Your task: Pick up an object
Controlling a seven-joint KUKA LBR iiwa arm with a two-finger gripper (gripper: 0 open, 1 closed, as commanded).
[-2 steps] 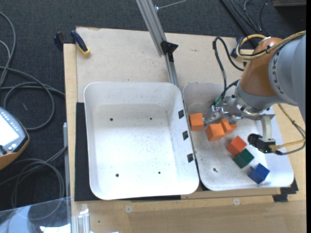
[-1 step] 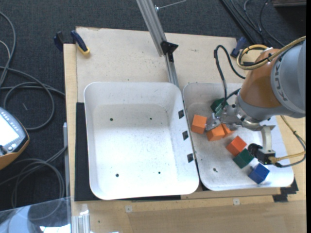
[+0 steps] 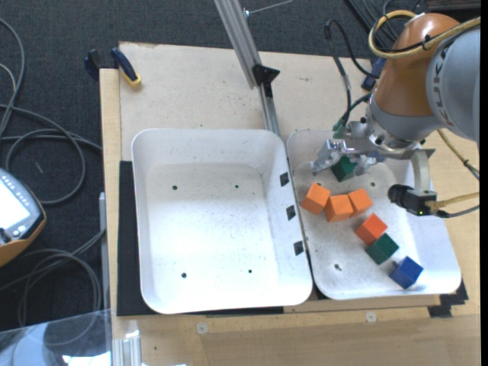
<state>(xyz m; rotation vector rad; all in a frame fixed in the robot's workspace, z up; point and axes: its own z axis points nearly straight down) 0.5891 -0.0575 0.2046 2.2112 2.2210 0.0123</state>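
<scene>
Clenched on a dark green block [image 3: 343,169]: end effector [image 3: 341,158], above right bin [image 3: 438,239] toward the bench's far right corner.

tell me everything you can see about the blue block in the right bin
The blue block is a small cube, matte and solid-coloured, lying in the right bin near its front right corner. It sits slightly turned, close beside the dark green block, and the gripper is well away from it.

Dark carpet [image 3: 53,21]; cables [image 3: 30,128]; wood bench [image 3: 191,90]
</scene>
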